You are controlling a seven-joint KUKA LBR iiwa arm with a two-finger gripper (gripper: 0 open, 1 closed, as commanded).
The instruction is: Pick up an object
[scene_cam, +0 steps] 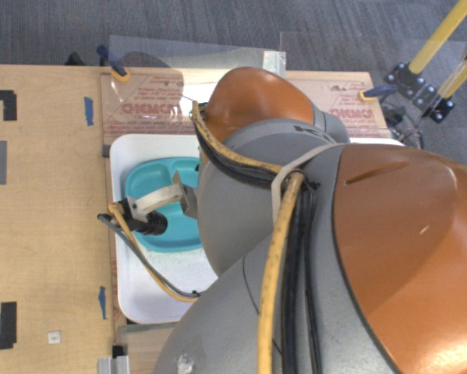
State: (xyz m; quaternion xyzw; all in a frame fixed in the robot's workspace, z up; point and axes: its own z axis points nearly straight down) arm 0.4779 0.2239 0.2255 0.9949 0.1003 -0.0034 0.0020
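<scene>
A shallow white plastic bin (130,291) sat on the pale wooden bench (46,209). In it lay a turquoise plastic dish with moulded compartments (151,179). The dish lay flat toward the bin's far edge and close to its left wall, and its right part was hidden under the robot. The bin's near-left corner showed bare white floor with a few dark specks.

The grey arm with its orange casing (295,232) reached over the bin's right side and covered much of it. The gripper (188,201) was low over the dish's right half. Its working end was hidden by the wrist, so I could not tell whether it was released, clenched or grasping anything.

A clear plastic sheet with red print (147,100) lay along the bench's far edge, just beyond the bin. Black tape marks (3,104) sat near the bench's left edge.
</scene>
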